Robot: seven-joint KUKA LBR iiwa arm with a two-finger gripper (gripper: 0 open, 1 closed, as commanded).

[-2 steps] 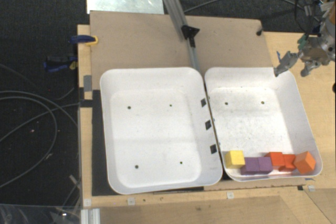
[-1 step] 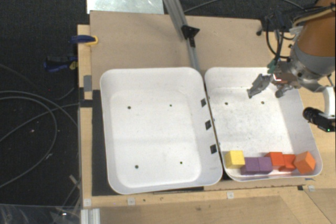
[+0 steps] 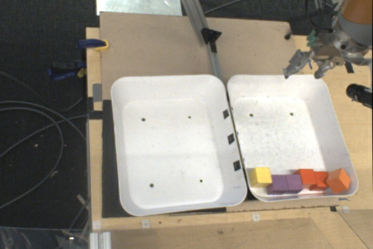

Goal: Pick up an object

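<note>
we saw the gripper (image 3: 307, 67) at the upper right of the frame, over the top edge of the right bin (image 3: 280, 125), its fingers spread apart and gripping nothing. the blocks lay in a row along that bin's lower edge: a yellow block (image 3: 260, 176), a purple block (image 3: 285, 183), and two orange blocks (image 3: 326, 179), packed close. we judged that a descent there could clip the bin wall, or nudge neighbours and close on two at once.

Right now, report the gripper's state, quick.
Gripper: open, holding nothing, hanging over the far right corner of the right bin, well away from the blocks at its near edge.
</note>
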